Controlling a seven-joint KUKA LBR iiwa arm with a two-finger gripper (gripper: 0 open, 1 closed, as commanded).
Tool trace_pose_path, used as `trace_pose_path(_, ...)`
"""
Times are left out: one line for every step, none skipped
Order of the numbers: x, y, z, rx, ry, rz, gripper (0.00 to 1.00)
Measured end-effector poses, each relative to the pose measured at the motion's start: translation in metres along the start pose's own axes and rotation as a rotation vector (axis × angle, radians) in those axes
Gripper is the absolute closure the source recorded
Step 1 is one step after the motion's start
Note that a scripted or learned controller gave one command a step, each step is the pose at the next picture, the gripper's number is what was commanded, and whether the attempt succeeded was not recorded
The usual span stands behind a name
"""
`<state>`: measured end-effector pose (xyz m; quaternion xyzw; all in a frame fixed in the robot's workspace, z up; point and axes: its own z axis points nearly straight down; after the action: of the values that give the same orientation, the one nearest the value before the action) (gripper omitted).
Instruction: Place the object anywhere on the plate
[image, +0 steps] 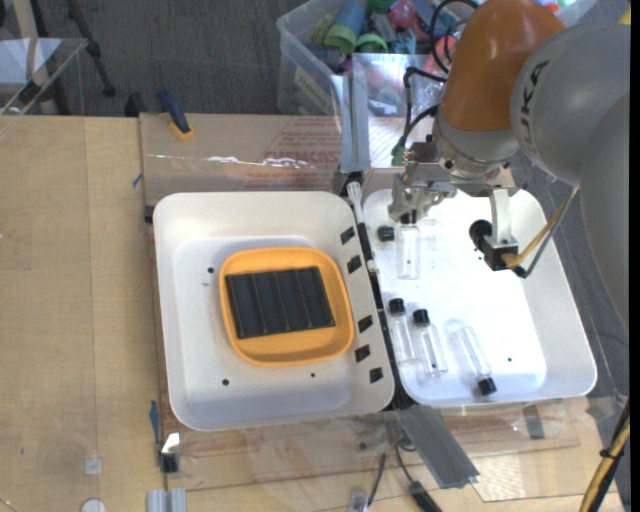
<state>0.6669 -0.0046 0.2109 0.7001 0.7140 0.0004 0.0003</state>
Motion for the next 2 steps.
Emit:
trace_pose_path(0.026,0.001,-0.022,-0.002,0.000,-0.144,1.00)
trace_pose_path(0.022,-0.017,-0.019,0.004,0.001,-0.269,1.00)
